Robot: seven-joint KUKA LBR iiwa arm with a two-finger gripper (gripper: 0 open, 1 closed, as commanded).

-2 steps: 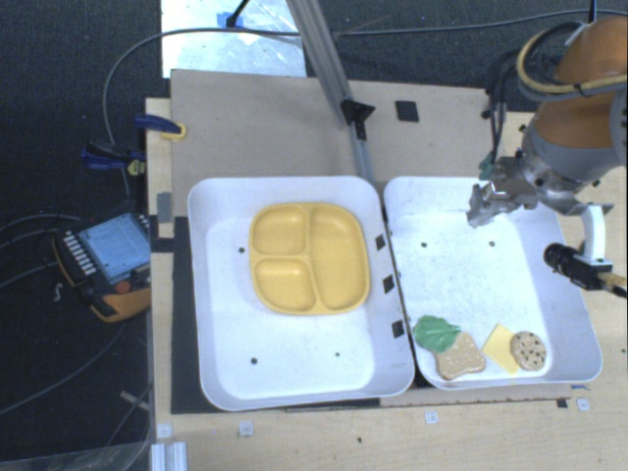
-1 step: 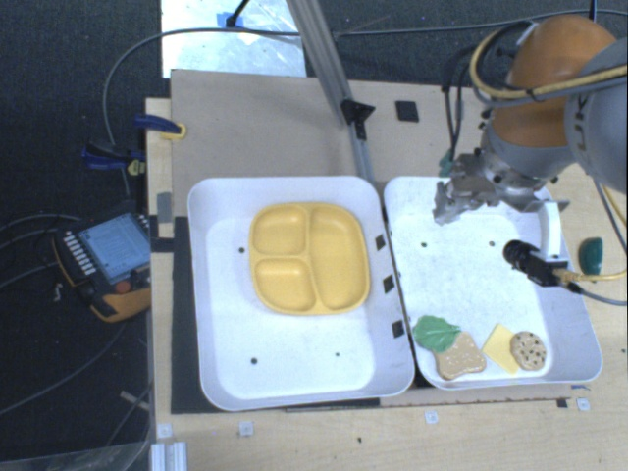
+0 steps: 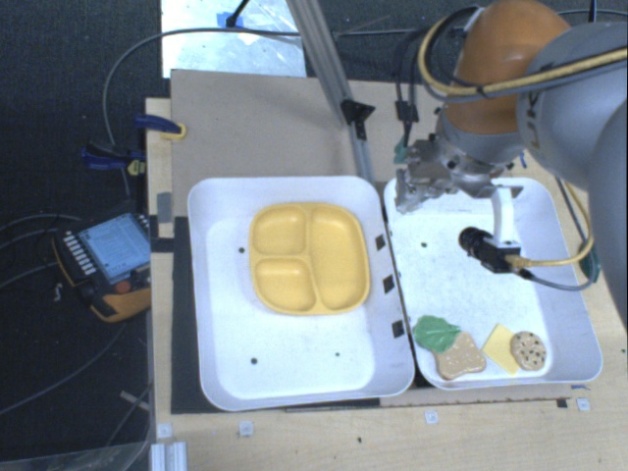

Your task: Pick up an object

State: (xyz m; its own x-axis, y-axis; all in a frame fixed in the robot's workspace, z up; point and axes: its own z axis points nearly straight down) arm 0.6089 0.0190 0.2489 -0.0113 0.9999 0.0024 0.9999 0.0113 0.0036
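Lying nearest, well below the gripper (image 3: 417, 192), are a lettuce leaf (image 3: 435, 333), bread slice (image 3: 460, 357), cheese slice (image 3: 501, 347) and cookie (image 3: 528, 349). The gripper is hovering over the right bin's (image 3: 559, 263) far-left corner, its state impossible to tell. Leftward, a yellow divided plate (image 3: 309, 258) is sitting in the left bin (image 3: 294, 361).

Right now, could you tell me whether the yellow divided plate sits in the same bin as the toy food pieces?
No, the yellow divided plate lies in the left bin, while the toy food pieces lie in the right bin.
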